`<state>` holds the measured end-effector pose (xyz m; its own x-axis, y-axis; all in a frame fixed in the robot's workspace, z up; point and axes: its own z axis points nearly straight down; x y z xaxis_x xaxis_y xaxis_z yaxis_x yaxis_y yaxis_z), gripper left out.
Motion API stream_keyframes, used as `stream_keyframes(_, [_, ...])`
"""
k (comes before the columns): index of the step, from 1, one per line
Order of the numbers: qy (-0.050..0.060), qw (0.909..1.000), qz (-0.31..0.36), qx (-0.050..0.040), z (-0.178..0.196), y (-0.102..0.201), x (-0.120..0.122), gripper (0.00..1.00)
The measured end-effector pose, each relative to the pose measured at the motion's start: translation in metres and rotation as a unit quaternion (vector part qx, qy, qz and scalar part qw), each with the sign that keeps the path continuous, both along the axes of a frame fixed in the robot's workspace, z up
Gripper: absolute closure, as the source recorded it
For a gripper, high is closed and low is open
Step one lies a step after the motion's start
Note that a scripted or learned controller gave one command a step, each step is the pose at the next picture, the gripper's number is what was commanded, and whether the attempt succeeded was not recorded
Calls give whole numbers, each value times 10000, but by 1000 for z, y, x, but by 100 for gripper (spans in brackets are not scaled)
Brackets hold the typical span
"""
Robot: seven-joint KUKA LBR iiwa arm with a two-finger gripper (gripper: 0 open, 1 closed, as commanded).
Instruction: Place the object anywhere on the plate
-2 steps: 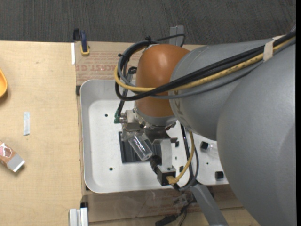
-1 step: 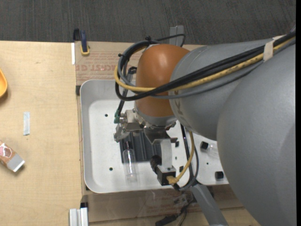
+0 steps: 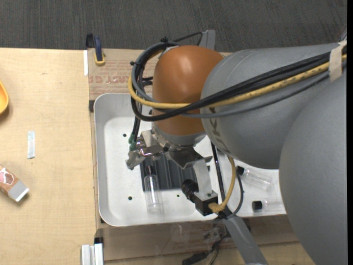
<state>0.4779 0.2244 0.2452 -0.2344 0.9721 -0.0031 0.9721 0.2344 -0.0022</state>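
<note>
Clear tube (image 3: 153, 195) lying in the white bin (image 3: 110, 148), long axis running near-to-far. Gripper (image 3: 151, 167) directly above its far end; opening and grasp impossible to tell.

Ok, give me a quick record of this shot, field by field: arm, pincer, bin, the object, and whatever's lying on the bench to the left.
arm: grey with orange band, reaching in over the white bin
pincer: low inside the bin, over a clear tube
object: clear tube, lying on the bin floor near its front rim
grasp: cannot tell
other bin contents: clear plastic piece, small black item
bench left: wrapped bar, small pale strip
</note>
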Motion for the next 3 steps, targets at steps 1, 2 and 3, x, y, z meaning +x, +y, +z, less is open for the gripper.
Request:
stream_keyframes(1, [-3,9971,759,3,45,-8,0,0])
stream_keyframes(2, [-3,9994,-354,1,115,-34,5,0])
stream_keyframes(3, [14,9994,-349,-22,123,-35,6,100])
